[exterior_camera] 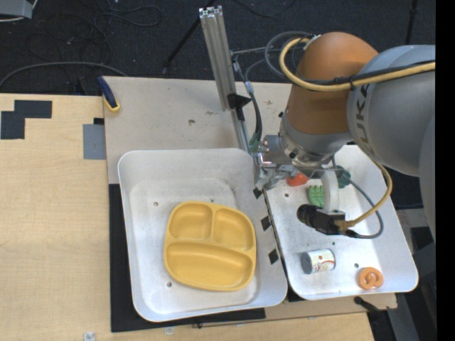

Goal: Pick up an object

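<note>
My gripper hangs low over the back left part of the right bin, under the orange wrist band. A small red thing peeks out right below it, partly hidden by the gripper. Beside that lies a green object, with another green piece further right. A small grey and white can lies on its side near the bin's front. An orange ring-shaped thing sits in the front right corner. The view does not show anything held.
A yellow divided plate lies in the left bin. An aluminium post stands behind the bins, close to the gripper. A blue and yellow tool lies on the bench at the back left.
</note>
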`<state>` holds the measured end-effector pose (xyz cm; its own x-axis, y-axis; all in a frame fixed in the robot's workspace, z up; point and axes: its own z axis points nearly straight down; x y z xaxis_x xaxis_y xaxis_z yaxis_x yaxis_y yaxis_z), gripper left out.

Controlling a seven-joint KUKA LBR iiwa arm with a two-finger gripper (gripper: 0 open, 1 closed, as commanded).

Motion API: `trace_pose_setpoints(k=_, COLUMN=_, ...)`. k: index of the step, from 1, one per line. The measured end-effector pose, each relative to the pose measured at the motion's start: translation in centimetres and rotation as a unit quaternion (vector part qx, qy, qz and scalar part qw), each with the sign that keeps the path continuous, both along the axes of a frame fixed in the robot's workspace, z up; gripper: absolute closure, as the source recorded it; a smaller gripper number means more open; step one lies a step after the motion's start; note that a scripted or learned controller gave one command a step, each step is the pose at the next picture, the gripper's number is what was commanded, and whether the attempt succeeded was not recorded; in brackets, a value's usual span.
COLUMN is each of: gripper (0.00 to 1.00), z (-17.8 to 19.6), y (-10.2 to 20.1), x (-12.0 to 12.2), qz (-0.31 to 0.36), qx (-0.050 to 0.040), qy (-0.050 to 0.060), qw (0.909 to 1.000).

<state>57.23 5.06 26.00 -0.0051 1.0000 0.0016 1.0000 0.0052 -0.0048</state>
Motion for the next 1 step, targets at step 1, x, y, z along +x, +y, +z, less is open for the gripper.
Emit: trace_pose_setpoints(k=1, gripper=1.00, z=-0.10, y=5.08, x=-1.33, qz=0.000, qx=-0.0002, qy=0.000, qw=1.0000)
